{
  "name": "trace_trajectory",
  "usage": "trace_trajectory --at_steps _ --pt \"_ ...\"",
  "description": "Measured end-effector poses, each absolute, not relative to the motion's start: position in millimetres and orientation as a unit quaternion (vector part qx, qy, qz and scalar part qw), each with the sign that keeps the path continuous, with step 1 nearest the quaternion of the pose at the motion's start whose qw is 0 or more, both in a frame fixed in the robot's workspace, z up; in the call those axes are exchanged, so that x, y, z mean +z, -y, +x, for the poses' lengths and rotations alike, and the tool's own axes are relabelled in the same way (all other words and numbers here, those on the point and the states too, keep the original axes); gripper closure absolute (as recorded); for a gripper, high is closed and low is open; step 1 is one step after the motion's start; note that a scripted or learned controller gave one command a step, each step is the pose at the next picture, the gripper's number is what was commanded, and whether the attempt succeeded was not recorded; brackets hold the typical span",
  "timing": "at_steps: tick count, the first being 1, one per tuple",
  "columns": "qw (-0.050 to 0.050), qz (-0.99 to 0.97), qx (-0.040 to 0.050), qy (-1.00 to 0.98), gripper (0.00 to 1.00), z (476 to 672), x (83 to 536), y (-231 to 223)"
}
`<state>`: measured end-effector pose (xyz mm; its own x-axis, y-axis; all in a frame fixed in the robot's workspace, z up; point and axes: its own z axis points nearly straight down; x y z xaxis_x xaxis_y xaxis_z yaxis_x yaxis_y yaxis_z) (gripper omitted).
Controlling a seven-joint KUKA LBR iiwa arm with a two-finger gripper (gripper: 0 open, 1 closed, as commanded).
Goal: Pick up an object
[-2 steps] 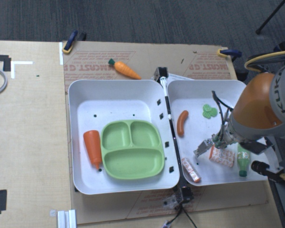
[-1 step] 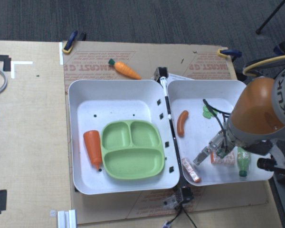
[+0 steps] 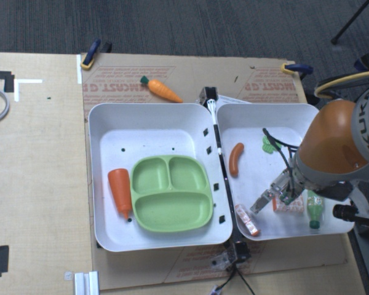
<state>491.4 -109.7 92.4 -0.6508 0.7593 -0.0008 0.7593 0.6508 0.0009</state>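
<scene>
In the right bin [image 3: 258, 118] lie an orange-brown sausage [image 3: 235, 159], a small green item [image 3: 269, 145], a pink and white wrapped bar [image 3: 246, 220] at the front left corner, a crumpled white and red packet [image 3: 289, 206] and a small green bottle [image 3: 315, 211]. My gripper [image 3: 265, 200] hangs low over the front of this bin, pointing down and left. It sits just left of the packet and up and right of the wrapped bar. I see nothing in its grasp. The arm's orange band [image 3: 332, 143] hides part of the bin's right side.
The left bin [image 3: 104, 140] holds a green divided plate [image 3: 172, 193] and an orange cup [image 3: 119, 191] lying by its left wall. A toy carrot [image 3: 162, 90] lies on the cardboard behind the bins. Black clips join the bins along their shared wall [image 3: 218, 165].
</scene>
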Motion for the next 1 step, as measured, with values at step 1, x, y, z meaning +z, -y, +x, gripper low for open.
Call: trace_trajectory --at_steps 1 --pt "0.001 0.418 0.0002 -0.909 0.0 491.4 92.4 109.7"
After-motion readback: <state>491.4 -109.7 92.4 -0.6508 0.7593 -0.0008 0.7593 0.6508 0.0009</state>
